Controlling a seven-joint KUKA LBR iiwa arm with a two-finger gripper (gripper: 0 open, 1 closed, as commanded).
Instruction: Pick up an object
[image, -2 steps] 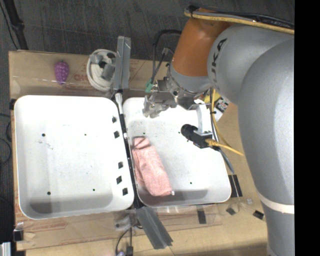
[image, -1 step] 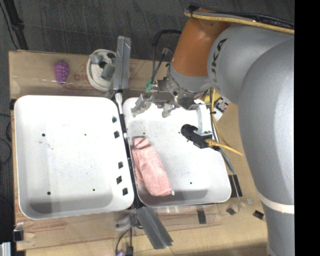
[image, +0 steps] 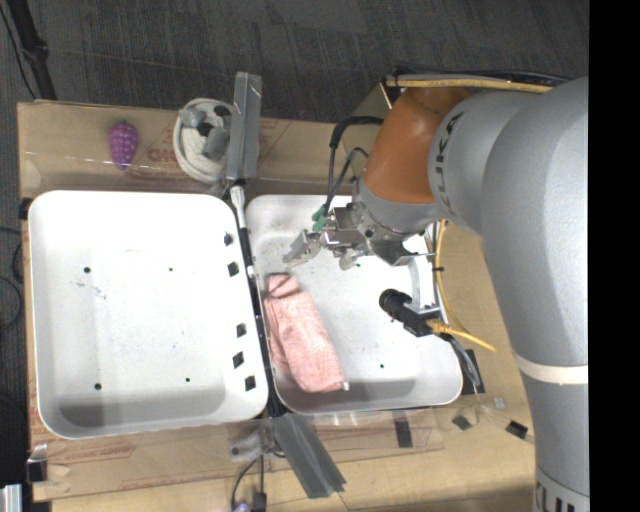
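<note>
My pincer hangs released, holding nothing; the pink folded cloth lies just below it, long axis running along the right white bin's left wall.

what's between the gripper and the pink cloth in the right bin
Nothing: in the camera view, bare white bin floor separates the gripper from the pink cloth.

A long pink folded cloth lies in the right-hand shallow white plastic bin, against its left wall, lower centre of frame; the two-finger metal gripper hangs above the cloth's upper end
</note>
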